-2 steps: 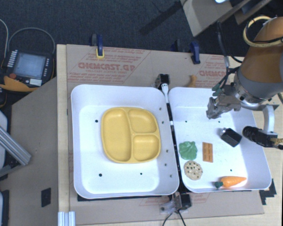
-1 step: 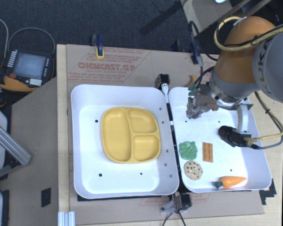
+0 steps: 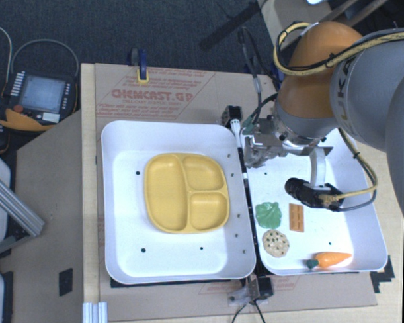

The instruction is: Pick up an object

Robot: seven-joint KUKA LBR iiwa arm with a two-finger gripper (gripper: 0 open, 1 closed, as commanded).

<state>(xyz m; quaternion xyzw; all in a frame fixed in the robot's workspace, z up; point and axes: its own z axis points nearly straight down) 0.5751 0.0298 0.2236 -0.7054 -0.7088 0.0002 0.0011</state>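
Note:
My gripper (image 3: 266,150) hangs over the far left part of the right bin (image 3: 365,216), close to the wall between the two bins. Nearer the front of that bin lie a green leafy piece (image 3: 267,213), a flat orange-brown wafer (image 3: 296,218), a round speckled cookie (image 3: 276,243) and an orange carrot (image 3: 331,259). The gripper is well behind all of them and touches none. The big grey and orange arm hides the bin's far right part.
In the left bin (image 3: 118,207) a yellow divided plate (image 3: 186,191) lies flat near the middle. A brown board carries both bins. A handheld screen unit (image 3: 40,95) sits off the bench at the far left.

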